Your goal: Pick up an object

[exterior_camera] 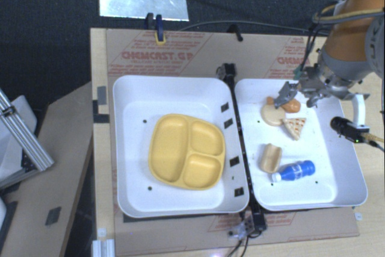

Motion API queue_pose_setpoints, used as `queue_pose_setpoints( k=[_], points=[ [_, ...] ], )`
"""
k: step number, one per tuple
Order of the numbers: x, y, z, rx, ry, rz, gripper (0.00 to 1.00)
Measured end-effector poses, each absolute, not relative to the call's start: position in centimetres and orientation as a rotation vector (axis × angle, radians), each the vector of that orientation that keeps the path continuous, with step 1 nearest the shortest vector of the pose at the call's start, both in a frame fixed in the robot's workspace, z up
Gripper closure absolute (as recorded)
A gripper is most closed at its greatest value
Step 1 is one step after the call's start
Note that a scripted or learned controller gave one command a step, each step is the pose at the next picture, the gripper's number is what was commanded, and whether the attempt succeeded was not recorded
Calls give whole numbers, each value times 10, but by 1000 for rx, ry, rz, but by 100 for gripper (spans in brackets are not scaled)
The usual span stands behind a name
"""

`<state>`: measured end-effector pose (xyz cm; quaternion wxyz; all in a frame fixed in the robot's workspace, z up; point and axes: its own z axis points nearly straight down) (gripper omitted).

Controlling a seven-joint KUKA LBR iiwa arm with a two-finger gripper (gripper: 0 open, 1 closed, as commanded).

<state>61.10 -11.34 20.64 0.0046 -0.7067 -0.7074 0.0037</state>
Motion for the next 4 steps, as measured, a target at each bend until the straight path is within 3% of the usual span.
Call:
queue_pose_setpoints(
  k=[1, 3, 4],
  points=[
    [614, -113, 214, -2219, -2226, -1, 0],
    [613, -116, 110, -2219, -2221, 2, 0],
    [617, -116, 90, -2226, -2231, -10, 0]
  ],
)
